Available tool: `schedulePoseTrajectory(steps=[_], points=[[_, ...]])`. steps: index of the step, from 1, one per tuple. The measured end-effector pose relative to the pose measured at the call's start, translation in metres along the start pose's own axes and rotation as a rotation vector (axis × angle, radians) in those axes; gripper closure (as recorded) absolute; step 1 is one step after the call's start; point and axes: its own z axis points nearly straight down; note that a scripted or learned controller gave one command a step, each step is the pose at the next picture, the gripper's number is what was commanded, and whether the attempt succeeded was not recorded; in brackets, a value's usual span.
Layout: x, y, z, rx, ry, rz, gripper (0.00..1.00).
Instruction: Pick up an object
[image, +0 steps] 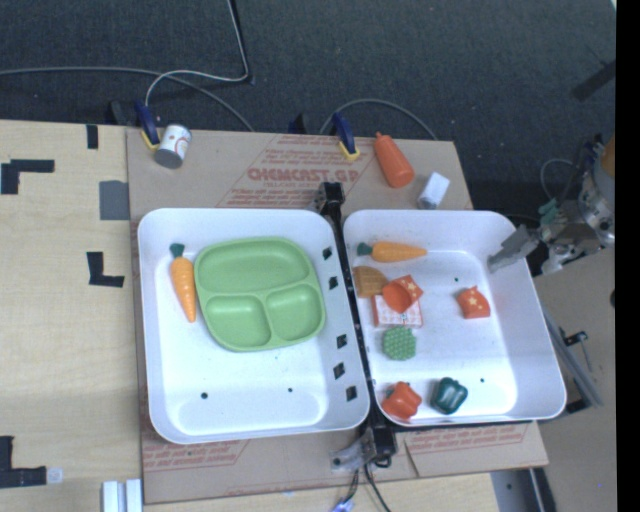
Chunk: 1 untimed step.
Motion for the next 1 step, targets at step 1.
schedulePoseTrajectory(steps=[1], points=[[0.0537, 0.0183, 0.1245, 0.003, 0.002, -0.001, 0.0]])
